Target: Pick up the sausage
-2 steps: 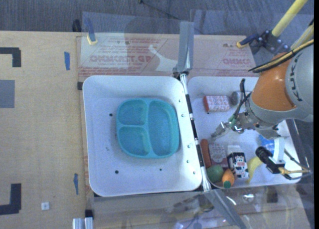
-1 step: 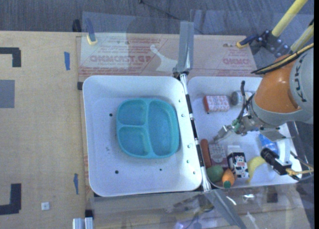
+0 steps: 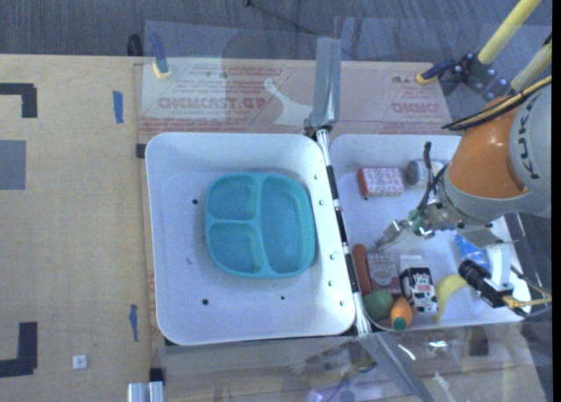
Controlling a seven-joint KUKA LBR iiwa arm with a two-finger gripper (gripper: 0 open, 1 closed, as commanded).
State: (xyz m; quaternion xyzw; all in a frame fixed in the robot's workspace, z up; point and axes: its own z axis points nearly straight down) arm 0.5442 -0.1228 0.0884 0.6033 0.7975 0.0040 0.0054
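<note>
The sausage point(image 3: 361, 268), a slim reddish-brown cylinder, lies against the left wall of the right bin point(image 3: 386, 148), beside a round green fruit point(image 3: 379, 305); the metallic fingers point(image 3: 392, 232) hang just beside it, up-right, slightly parted, gripping nothing.

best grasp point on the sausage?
Grip the sausage at mid-length, from above, claw closing across its narrow width. It lies flat and lengthwise by the right bin's left wall, so wall-side clearance looks tight. Its lower end nears the green fruit.
</note>
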